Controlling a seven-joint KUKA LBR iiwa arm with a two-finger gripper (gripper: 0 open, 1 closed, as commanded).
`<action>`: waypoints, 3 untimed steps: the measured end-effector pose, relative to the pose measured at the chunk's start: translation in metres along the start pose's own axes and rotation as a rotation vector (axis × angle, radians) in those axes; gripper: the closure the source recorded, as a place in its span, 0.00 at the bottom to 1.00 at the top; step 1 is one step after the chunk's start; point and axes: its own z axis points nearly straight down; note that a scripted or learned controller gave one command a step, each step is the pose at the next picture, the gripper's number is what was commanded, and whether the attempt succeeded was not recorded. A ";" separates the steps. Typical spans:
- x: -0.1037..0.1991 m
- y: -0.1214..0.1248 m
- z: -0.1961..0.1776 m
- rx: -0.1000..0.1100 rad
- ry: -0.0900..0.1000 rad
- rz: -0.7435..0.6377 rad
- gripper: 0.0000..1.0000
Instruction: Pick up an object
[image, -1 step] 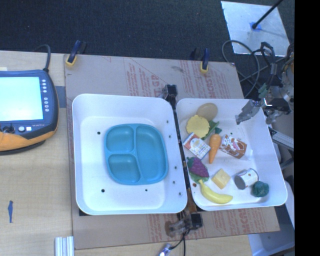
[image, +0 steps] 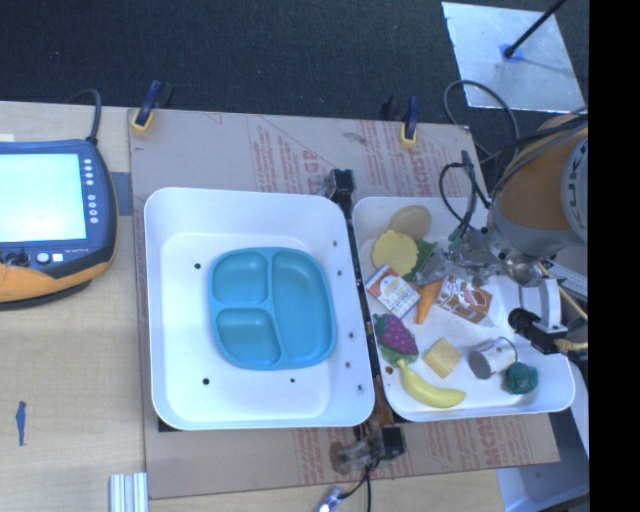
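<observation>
The right bin (image: 560, 400) holds several toy foods. Among them are a beige potato (image: 410, 219), a yellow round slice (image: 394, 250), a green leafy piece (image: 427, 257), a small printed carton (image: 393, 294) and a carrot (image: 427, 300). There are also a red-and-white snack packet (image: 466, 299), purple grapes (image: 395, 337), a cheese cube (image: 441, 357), a banana (image: 431, 391), a grey cup (image: 489, 358) and a green broccoli (image: 519, 378). My gripper (image: 468, 256) hangs low over the bin's far right part, just above the snack packet and beside the leafy piece.
The left bin (image: 170, 300) bears a blue divided plate (image: 270, 306). A teach pendant (image: 50, 215) lies on the bench at the far left. Clamps (image: 148, 108) hold the board's far edge. The arm's grey and orange body (image: 545, 195) overhangs the right bin's far right corner.
</observation>
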 end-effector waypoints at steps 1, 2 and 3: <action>-0.001 0.000 -0.010 0.002 -0.002 -0.001 1.00; -0.001 0.000 -0.010 0.002 -0.002 -0.001 0.00; -0.005 0.007 0.020 0.004 0.001 0.001 0.00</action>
